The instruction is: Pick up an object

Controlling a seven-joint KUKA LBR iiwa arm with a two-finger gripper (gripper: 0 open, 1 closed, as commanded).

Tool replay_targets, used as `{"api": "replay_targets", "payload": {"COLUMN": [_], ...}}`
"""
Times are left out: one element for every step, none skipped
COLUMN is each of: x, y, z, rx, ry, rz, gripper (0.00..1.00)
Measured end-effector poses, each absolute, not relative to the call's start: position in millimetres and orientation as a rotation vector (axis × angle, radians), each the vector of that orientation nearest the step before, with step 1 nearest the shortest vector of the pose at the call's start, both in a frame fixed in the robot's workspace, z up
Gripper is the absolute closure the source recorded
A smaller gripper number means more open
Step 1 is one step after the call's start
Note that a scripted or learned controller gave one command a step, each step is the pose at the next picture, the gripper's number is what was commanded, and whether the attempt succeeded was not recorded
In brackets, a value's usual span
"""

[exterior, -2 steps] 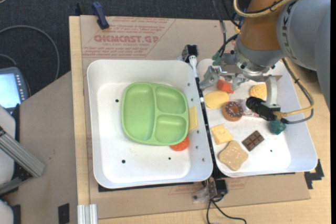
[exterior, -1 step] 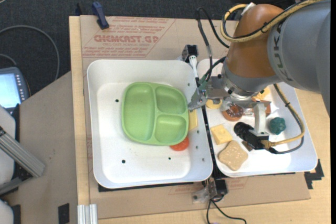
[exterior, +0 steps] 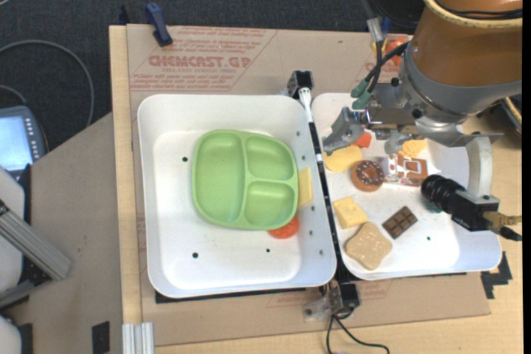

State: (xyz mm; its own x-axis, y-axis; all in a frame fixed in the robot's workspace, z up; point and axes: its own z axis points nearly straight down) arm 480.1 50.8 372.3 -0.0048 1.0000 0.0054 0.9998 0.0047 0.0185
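Status: pick not completed. The gripper (exterior: 358, 127) hangs low over the right bin (exterior: 474, 261), near its rear left corner. Whether it is open or closed cannot be told from this angle, and no item is visibly held.

Candidate items lie on the right bin floor. A yellow wedge (exterior: 343, 158) sits directly under the gripper. A round brown doughnut (exterior: 367, 175) lies just beside the wedge. Nearer the front edge are a pale yellow block (exterior: 348, 212), a ridged dark chocolate square (exterior: 401, 221) and a tan cracker (exterior: 367, 245) with rounded corners.

The left bin (exterior: 162, 228) holds a glossy green plastic tray (exterior: 245, 178) with three compartments. An orange piece (exterior: 284, 230) shows at the tray's front edge.

Remaining: closing on one item and lifting it.
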Motion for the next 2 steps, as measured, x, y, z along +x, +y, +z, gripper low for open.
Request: {"api": "replay_targets", "payload": {"x": [479.5,477.5], "y": [139,190], "z": [467,370], "rx": [2.208,2.219], "ry": [2.229,2.232], "rz": [0.019,-0.015], "gripper": [0.00,0.00]}}
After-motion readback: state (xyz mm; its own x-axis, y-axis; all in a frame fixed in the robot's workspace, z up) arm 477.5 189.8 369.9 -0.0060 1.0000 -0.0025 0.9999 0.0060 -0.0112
